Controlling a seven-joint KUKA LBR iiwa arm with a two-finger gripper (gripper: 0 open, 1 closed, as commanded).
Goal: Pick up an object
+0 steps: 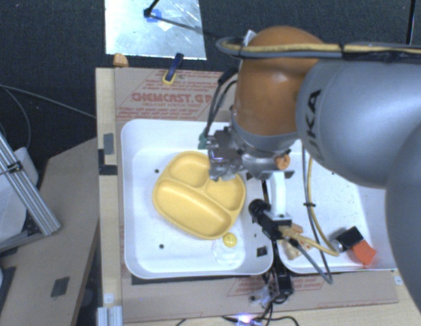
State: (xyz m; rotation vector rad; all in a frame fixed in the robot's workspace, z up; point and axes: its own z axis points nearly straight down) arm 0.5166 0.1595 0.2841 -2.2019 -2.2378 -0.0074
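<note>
Two shallow white plastic bins sit side by side on the tabletop: the left bin point(139, 202) and the right bin point(346, 202). A yellow divided plastic plate with three compartments point(197, 195) lies tilted in the middle of the left bin, with bare white floor along the bin's left and lower walls. A small clear plastic piece with a yellow centre point(228, 243) lies just below the plate, near the bin's lower right corner. The tool point(224, 163) hangs over the plate's upper right compartment; whether it is wide or narrow cannot be told, as the wrist hides it. The grey arm with its orange band point(278, 80) covers much of the right bin. An orange-and-black block point(356, 245) rests in the right bin's lower corner. Cables point(299, 240) cross the divide between the bins.
</note>
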